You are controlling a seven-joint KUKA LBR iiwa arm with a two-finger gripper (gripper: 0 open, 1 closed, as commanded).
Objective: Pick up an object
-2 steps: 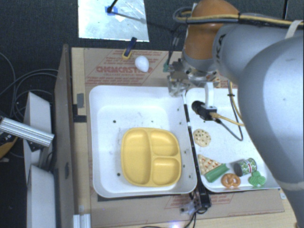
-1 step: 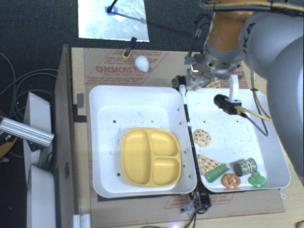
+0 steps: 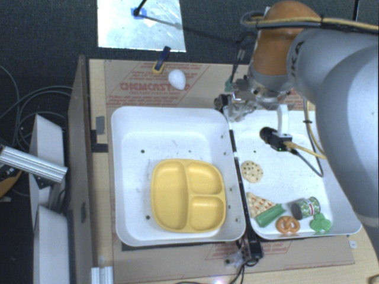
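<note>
In the camera view, two white bins are seen side by side on a brown cardboard sheet (image 3: 142, 86). The left bin (image 3: 177, 138) has a yellow plate (image 3: 188, 195) lying flat in it. The plate is split into three parts.

The small things to be picked are all in the right bin (image 3: 293, 173), at the near end. A round cookie (image 3: 251, 170) lies close to the wall between the bins. Below it a checked cracker (image 3: 258, 203) is seen, with a green pickle (image 3: 270, 216) touching it. Just beside the pickle lies a brown pretzel (image 3: 288, 224). A small green can (image 3: 306, 207) lies on its side near the pretzel. A green leafy toy (image 3: 320, 223) is next to the can, by the bin's near rim.

The grey arm (image 3: 337, 70) is reached in from the right, with its orange band (image 3: 278, 37) up high. The gripper (image 3: 235, 106) is seen at the far end of the bins, over the wall between them. It is well apart from the small things. Nothing is seen held in it. It cannot be told if the gripper is spread apart or pressed together.

Past the bins, a white egg (image 3: 176, 78) lies on the cardboard. A shiny silver sheet (image 3: 141, 16) lies farther back.
</note>
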